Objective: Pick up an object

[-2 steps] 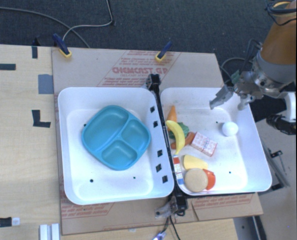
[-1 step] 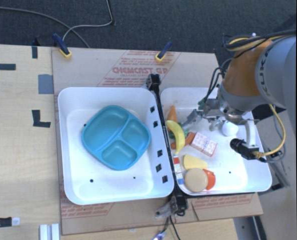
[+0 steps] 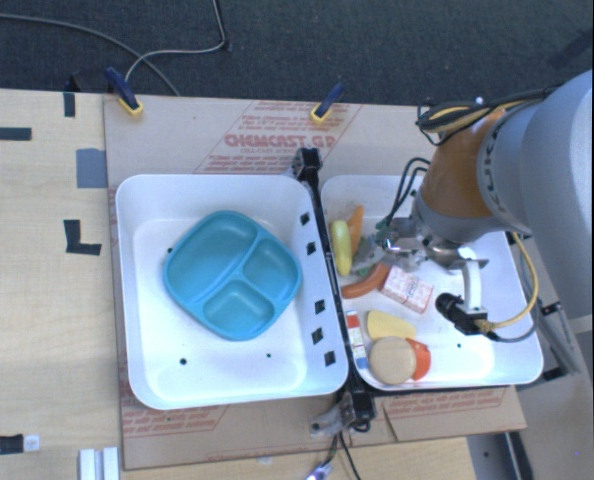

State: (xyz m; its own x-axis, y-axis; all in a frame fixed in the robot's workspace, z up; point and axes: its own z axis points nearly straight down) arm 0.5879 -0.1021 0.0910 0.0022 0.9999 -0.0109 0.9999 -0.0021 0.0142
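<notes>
Your pincer point(image 3: 399, 250) sits low in the right-hand shallow white plastic bin point(image 3: 497, 363), at the end of the grey arm point(image 3: 552, 183) with its orange band point(image 3: 457, 178), which reaches in from the right; you cannot tell from this angle whether it is apart or together, since the wrist hardware covers the tips, and nothing shows gripped in it. Taking things by size, the wooden bench point(image 3: 37, 298) carries a brown cardboard sheet with red printing point(image 3: 267, 143), and on that sheet lie the two bins side by side, touching along a black divider strip. The left-hand shallow white plastic bin point(image 3: 147, 358) holds a blue plastic plate with three compartments point(image 3: 232, 275), lying flat and turned at an angle near the bin's middle. In the right-hand bin you have the small toy foods, all crowded toward its left wall: a round tan bun on a red disc point(image 3: 397, 360) near the front edge, a yellow wedge point(image 3: 390, 324) just behind it, a pink-and-white patterned card or packet point(image 3: 407, 290) just below the pincer, an orange-brown sausage shape point(image 3: 364, 282) beside that, a yellow banana-like piece point(image 3: 340, 247) against the divider, and a thin orange carrot-like stick point(image 3: 356, 220) just behind it. Two yellow-and-blue clamps point(image 3: 125, 92) pin the cardboard's far edge, and a black cable point(image 3: 177, 43) runs over the dark carpet beyond.
</notes>
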